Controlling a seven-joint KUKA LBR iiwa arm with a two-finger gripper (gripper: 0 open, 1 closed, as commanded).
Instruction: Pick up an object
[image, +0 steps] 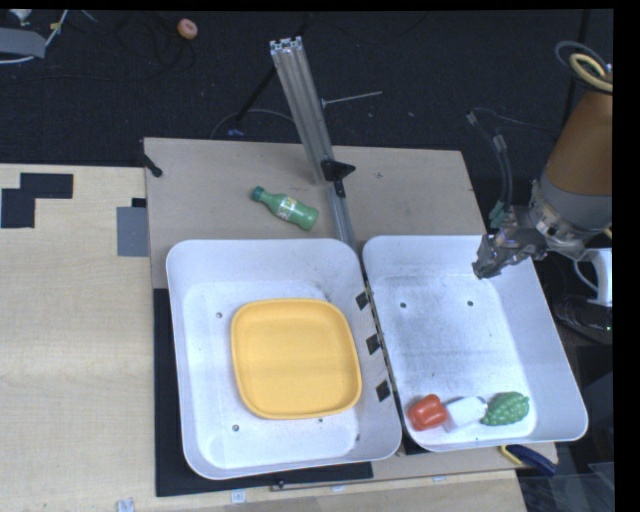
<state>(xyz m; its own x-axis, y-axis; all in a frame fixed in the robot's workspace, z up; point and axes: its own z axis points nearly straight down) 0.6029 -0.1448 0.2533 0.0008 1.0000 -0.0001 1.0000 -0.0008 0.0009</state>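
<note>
In the right bin (455, 330), near its front edge, lie a red pepper-like object (427, 411), a small white object (465, 411) and a green bumpy object (505, 408), side by side. A yellow square plate (295, 356) rests in the left bin (200, 300). My gripper (487, 262) hangs over the right bin's far right corner, well away from the three objects. I see nothing between its fingers, and their state is unclear from this angle.
A green bottle (285, 207) lies on the bench behind the left bin. A slanted metal rail (312, 110) rises from behind the bins' junction. Black clips (371, 340) sit along the divide between the bins.
</note>
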